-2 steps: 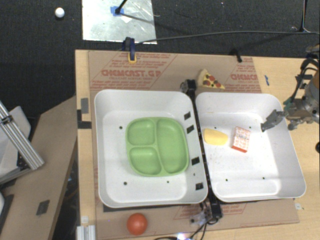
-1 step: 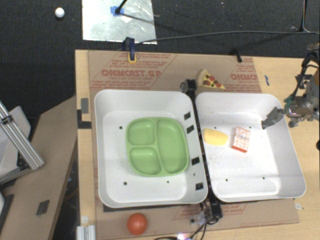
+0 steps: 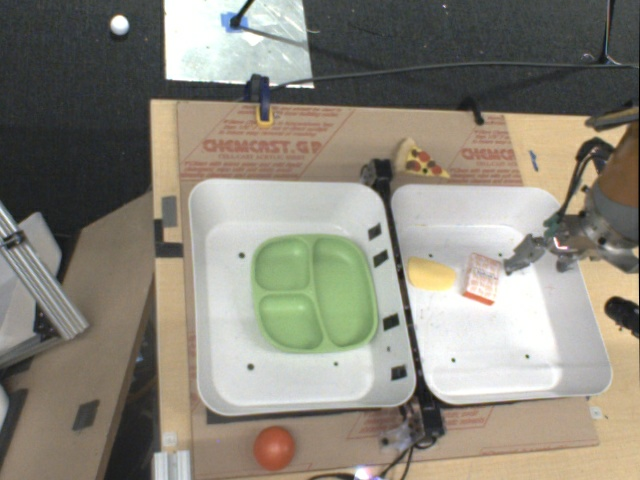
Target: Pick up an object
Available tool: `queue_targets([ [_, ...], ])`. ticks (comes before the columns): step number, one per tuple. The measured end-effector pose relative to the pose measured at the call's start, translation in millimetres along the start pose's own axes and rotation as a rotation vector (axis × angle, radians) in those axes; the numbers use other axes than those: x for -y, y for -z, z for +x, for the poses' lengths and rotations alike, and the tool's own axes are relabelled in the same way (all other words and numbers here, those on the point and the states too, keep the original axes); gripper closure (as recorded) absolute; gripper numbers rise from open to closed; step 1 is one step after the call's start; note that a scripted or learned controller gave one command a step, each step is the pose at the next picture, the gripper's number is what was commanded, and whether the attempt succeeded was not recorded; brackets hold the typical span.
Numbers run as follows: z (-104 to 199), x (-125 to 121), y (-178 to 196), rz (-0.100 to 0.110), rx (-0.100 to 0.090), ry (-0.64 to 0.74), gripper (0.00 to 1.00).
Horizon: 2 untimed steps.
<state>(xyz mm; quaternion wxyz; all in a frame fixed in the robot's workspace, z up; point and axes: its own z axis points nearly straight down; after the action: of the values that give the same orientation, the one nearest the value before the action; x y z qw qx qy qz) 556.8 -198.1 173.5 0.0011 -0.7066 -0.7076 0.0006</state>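
Smooth, glossy white plastic for both bins (image 3: 290,200); matt green plastic for the divided tray (image 3: 314,292) inside the left bin; printed brown cardboard (image 3: 330,133) beneath the bins; crinkled shiny foil (image 3: 238,28) beyond the cardboard; dark rough cloth (image 3: 70,118) left of the foil.

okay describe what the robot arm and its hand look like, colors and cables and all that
At the view's right edge, the arm is grey metal with an orange-tan band above. A thin dark cable loops beside it. Its hand is dark grey and slim, with a small reddish spot near the wrist block.
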Motion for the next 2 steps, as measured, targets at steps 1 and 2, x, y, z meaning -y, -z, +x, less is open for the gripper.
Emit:
queue_targets([
  [1, 5, 8, -47, 0.0, 0.0, 0.0, 0.0],
  [2, 5, 5, -86, -0.006, -0.002, 0.0, 0.0],
])
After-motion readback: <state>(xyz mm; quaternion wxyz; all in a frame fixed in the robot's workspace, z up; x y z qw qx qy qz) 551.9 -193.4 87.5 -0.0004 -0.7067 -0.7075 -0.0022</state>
